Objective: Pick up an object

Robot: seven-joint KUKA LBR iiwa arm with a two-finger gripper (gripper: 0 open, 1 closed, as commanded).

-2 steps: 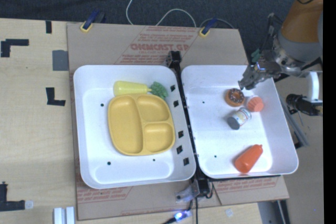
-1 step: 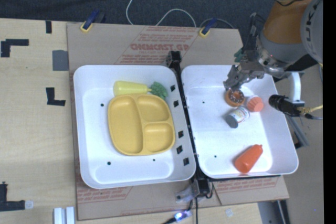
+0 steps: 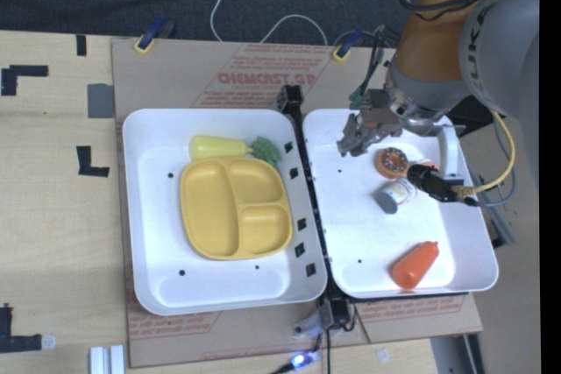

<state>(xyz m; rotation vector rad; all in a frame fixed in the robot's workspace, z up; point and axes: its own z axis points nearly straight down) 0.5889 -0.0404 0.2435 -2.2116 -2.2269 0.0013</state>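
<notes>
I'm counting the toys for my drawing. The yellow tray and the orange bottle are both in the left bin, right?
Not quite. The camera view shows the yellow tray in the left bin, but the orange bottle lies in the right bin, near its front corner.

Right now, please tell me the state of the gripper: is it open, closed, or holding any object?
Two-finger gripper: above the right white bin, fingers slightly open, holding nothing.

Grey arm (image 3: 491, 22) reaches in from the right; pincer (image 3: 353, 141) angled downward.
</notes>
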